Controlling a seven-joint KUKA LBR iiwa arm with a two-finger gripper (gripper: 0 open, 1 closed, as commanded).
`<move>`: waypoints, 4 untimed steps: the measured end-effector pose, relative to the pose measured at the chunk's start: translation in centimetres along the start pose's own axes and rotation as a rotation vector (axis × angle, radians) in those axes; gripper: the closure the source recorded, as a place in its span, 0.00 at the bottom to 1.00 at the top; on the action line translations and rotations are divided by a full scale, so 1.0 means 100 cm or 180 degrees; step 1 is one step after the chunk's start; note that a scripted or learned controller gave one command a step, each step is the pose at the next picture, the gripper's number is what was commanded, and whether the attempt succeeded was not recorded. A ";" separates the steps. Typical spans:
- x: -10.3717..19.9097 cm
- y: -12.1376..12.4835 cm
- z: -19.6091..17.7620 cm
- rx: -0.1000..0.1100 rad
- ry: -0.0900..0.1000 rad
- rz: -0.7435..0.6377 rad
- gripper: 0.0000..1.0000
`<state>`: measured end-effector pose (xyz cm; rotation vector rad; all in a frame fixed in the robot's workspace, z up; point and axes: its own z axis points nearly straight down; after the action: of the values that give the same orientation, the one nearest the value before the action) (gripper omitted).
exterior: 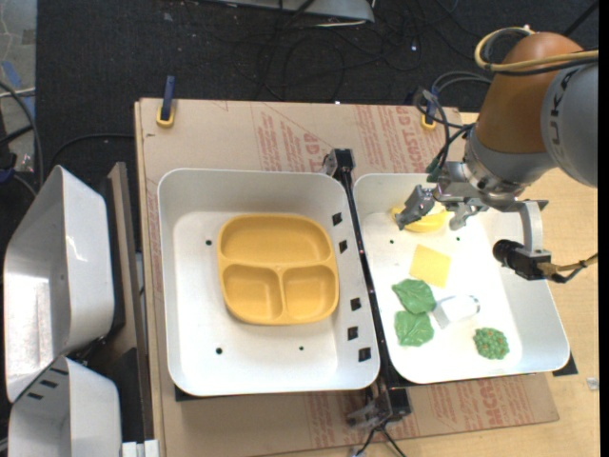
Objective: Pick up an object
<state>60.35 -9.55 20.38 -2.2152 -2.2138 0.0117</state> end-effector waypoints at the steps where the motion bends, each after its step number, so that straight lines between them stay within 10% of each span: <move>1: 0.000 0.003 -0.006 -0.0037 -0.0005 -0.0005 0.00; 3: 0.000 0.007 0.111 -0.0021 -0.0004 0.0003 0.00; 4: -0.001 0.009 0.097 -0.0043 -0.0006 0.0006 1.00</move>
<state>61.11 -9.59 10.71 -2.2251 -2.2194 -0.0010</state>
